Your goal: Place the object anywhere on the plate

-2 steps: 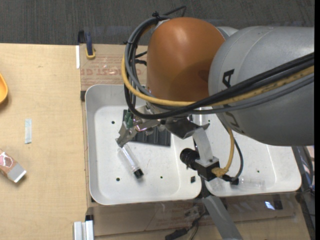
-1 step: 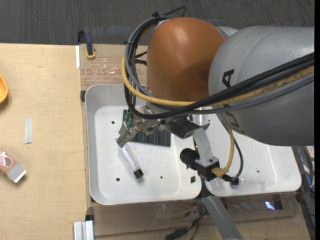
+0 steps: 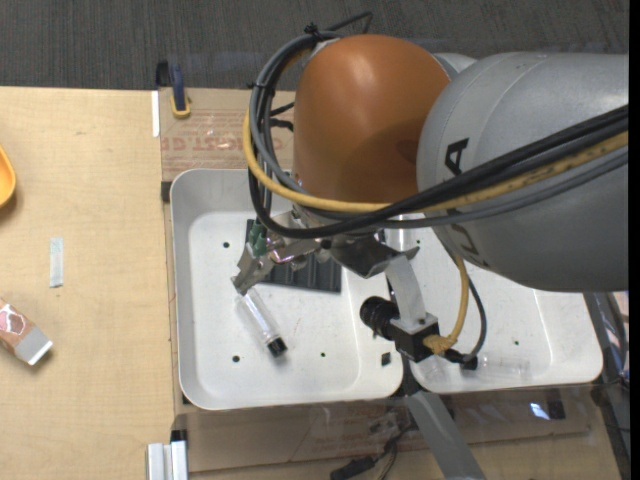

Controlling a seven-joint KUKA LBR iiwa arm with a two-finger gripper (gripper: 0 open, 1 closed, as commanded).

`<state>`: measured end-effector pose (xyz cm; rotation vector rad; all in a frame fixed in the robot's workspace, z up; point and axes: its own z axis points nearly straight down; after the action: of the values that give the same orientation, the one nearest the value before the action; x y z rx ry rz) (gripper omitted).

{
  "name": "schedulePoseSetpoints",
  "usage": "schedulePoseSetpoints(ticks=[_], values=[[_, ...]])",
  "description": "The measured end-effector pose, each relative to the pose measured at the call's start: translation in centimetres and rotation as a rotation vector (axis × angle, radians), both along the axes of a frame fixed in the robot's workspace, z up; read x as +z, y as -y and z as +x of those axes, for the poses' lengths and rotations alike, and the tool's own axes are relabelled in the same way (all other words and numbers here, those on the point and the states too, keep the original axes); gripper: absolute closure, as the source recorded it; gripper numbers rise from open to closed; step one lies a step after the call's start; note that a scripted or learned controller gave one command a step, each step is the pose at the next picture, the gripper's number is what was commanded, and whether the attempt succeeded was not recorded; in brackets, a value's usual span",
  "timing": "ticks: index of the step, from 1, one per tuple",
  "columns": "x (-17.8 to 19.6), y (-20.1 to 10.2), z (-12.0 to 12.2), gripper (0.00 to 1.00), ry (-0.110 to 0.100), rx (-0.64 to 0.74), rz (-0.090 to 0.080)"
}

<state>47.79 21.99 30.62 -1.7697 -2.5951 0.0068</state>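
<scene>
While the arm [image 3: 480, 158] looms over both bins, its gripper [image 3: 250, 268] hangs low in the left bin [image 3: 200, 368], just above a clear tube [image 3: 262, 325] lying on the bin floor; a dark plate [image 3: 310, 273] sits beside it.

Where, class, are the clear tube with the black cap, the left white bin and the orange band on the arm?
clear tube [image 3: 259, 320]: camera view, mid-body.
left white bin [image 3: 205, 358]: camera view, bare floor.
orange band [image 3: 360, 118]: camera view, rounded top.

Bright even light, soft shadows, sharp
</scene>
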Motion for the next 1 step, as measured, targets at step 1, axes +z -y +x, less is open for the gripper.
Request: schedulePoseSetpoints(ticks=[1], values=[[0.00,0.00,0.00,0.00,0.000,0.000,0.000]])
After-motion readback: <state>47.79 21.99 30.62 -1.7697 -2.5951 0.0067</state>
